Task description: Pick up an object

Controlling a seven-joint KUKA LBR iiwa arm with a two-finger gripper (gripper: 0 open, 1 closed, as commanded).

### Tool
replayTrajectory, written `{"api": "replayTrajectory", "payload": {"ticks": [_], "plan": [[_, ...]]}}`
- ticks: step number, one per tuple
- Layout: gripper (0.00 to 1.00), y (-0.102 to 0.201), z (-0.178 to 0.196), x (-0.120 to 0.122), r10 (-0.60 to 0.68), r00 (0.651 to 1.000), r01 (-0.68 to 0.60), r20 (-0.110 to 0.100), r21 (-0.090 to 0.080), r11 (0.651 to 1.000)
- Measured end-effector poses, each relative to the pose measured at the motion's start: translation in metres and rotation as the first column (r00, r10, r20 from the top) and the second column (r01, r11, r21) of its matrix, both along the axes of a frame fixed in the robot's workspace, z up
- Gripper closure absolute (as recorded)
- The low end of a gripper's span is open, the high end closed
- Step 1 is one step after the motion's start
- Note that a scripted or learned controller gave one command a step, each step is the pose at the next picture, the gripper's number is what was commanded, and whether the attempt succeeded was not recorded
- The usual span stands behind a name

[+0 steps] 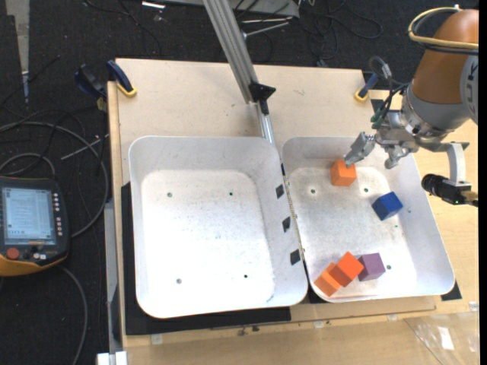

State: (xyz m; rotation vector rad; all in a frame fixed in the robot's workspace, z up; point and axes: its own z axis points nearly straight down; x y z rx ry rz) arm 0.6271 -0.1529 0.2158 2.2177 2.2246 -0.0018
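The hand [377, 152] hovers over the far part of the right bin [426, 234], fingers spread apart, gripping nothing. An orange cube [343, 173] lies just beneath its left finger [358, 151]. A blue cube [387, 205] sits nearby.

Pale wooden bench [198, 101], two shallow white bins side by side on it, left bin [202, 226], right bin [426, 226], clamps at its back corners [122, 78].

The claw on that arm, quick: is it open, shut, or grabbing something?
Gripper: open, holding nothing, fingers spread above the right bin, just beside the orange cube at its far end.
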Motion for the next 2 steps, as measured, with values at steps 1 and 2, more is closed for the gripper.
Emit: {"api": "replayTrajectory", "payload": {"ticks": [1,2], "plan": [[0.0,-0.018,-0.123,0.029,-0.001,1.0,0.001,-0.004,0.001,1.0],[0.0,-0.018,-0.12,0.046,0.001,1.0,-0.001,0.004,0.0,1.0]]}}
